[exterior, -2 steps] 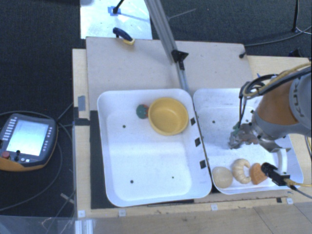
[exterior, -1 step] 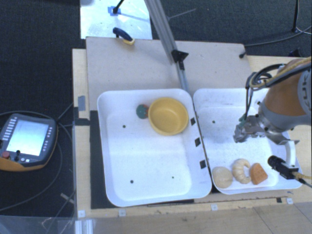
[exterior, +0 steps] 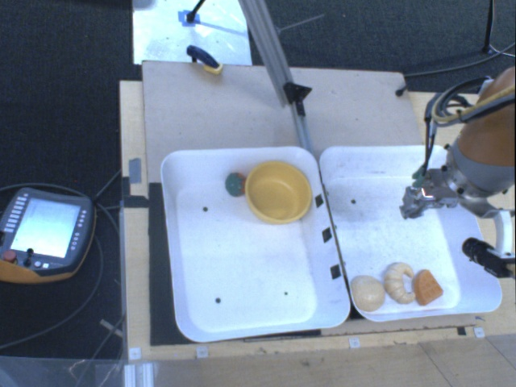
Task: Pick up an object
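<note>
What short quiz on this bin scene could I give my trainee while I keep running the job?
1. True or false: the yellow bowl sits in the right bin.
2. Which thing touches the bowl's left side? A) the small dark green ball B) the orange piece C) the croissant-shaped piece
3. How many things lie along the right bin's near edge, and what are they?

Key
1. False: it sits in the left bin, near that bin's far right corner.
2. A.
3. Three: a pale egg-shaped piece, the croissant-shaped piece and the orange piece, in a row. The gripper is over the bin's middle, apart from them.
</note>
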Available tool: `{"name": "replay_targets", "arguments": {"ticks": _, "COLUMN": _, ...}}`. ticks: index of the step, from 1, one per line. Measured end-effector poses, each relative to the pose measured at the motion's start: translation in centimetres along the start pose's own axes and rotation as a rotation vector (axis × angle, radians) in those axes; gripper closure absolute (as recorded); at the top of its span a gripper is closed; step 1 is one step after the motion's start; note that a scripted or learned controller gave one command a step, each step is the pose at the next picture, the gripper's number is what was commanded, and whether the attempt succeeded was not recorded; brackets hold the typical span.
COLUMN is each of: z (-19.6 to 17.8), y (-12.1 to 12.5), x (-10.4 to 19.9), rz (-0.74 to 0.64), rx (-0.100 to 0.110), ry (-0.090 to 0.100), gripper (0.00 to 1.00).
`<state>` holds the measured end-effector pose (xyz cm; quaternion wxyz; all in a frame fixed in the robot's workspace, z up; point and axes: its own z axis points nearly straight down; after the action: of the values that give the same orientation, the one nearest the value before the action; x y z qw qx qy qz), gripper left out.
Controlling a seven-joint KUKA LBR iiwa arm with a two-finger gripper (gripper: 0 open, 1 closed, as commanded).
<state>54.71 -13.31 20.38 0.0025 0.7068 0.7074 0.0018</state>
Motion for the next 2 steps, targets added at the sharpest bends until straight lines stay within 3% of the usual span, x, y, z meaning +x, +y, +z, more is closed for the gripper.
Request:
{"name": "replay_targets", "arguments": {"ticks": 1, "z": -4.8, "y": 0.1, "x": 0.0, "rz": 0.000, "rx": 0.001, "ry": 0.000, "gripper": 1.00}}
{"name": "replay_targets", "arguments": {"ticks": 2, "z": -5.2, "y": -1.3, "x": 4.9, "rz": -0.004, "rx": 0.005, "ry": 0.002, "gripper": 1.00}}
